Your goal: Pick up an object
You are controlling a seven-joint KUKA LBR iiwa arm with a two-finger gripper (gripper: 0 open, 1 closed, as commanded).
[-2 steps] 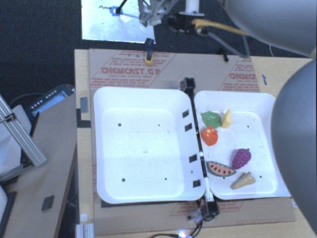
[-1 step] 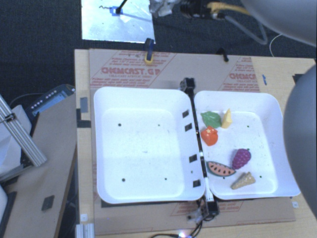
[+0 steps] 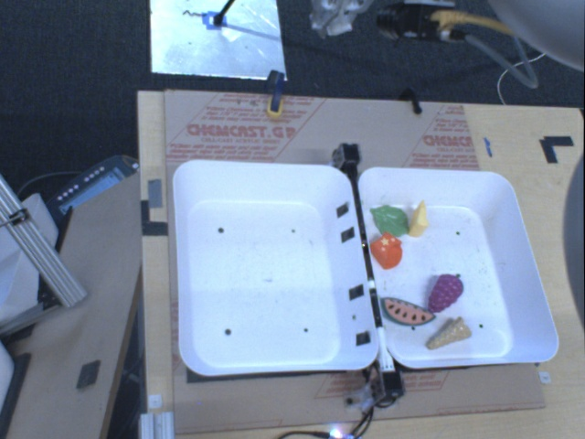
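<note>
The gripper (image 3: 340,7) hangs high above the far edge of the bench, well back from both bins, and its fingers are too blurred against the dark floor to tell whether they are released or clenched; nothing can be seen between them.

All the pickable things lie in the right bin (image 3: 526,245), gathered toward its left wall: a green leaf (image 3: 390,219) touching or just beside a pale yellow wedge (image 3: 419,219) near the far-left corner, a red tomato (image 3: 387,251) just below them, a bunch of purple grapes (image 3: 446,292) toward the middle, a watermelon slice (image 3: 407,312) against the left wall, and a tan cone (image 3: 448,334) near the front edge. The left bin (image 3: 192,273) holds no toys.

The step in hand is choosing a target and approaching. The grapes look like the best choice (they stand free, with bare floor around them), so the fingers could straddle them cleanly. The watermelon slice sits too close to the wall, and the leaf and wedge crowd each other. Come down straight over the centre, jaws wide, and close only once low enough.
</note>
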